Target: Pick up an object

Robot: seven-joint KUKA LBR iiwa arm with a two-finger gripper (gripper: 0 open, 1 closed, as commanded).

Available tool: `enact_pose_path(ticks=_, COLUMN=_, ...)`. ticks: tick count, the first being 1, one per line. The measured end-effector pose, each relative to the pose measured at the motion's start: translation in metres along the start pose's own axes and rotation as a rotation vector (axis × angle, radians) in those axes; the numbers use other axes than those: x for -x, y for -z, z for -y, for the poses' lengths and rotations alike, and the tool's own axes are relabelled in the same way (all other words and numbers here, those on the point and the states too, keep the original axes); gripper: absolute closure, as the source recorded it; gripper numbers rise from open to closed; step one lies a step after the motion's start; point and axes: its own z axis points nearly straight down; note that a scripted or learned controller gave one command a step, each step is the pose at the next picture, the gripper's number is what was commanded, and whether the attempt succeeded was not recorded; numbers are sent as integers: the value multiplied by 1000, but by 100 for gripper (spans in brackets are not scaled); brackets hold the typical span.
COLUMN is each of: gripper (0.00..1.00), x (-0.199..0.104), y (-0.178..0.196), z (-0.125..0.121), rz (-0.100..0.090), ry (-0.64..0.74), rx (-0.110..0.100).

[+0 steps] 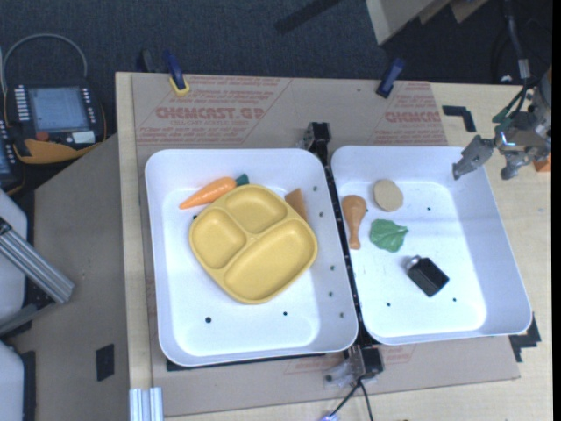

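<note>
Brown board (289,112) reads "CHEMCAST GP" along its far edge — gripper (493,158) fingers spread, holding nothing, at right bin's (500,261) far-right corner.

Teach pendant (54,117) left of bench; blue clamps (175,70) at board's edge.

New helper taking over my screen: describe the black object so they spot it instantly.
Look in the right bin, the one without the yellow plate. Toward its near middle, below the green leafy piece, lies the small black block. It is the bin's only dark, boxy item.
</note>
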Motion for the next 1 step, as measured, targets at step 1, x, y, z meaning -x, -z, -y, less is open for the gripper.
enact_pose_path(ticks=1, gripper=0, x=-1, y=7, z=-2, rz=3, ry=3, rx=12)
